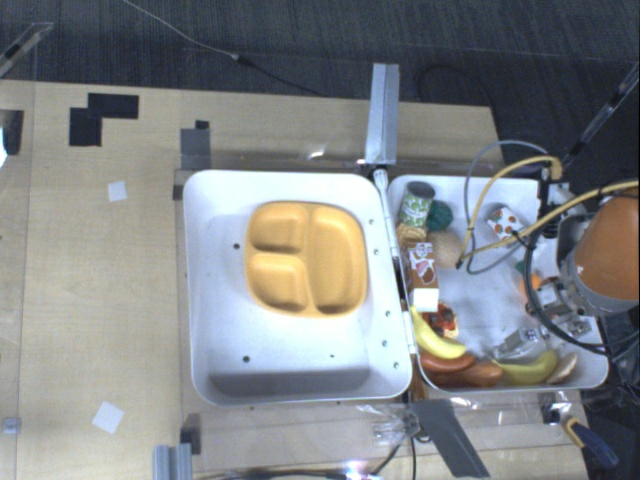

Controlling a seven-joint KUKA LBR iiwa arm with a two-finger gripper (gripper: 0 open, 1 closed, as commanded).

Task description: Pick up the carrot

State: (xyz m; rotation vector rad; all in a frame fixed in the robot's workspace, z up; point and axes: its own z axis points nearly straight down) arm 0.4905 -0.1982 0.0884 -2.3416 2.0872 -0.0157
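I see a yellow tray [305, 258] in the left bin [210, 368]. The right bin [590, 373] holds bananas [440, 340]; the carrot [533, 286] lies by its right wall, under the arm [605, 253]. I cannot tell how the gripper [545, 323] is set.

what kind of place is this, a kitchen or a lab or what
Most likely a robotics lab bench rather than a kitchen: two shallow white bins sit on a wooden bench, a cabled robot arm reaches over the right one, and toy-like food such as a banana is piled in it.
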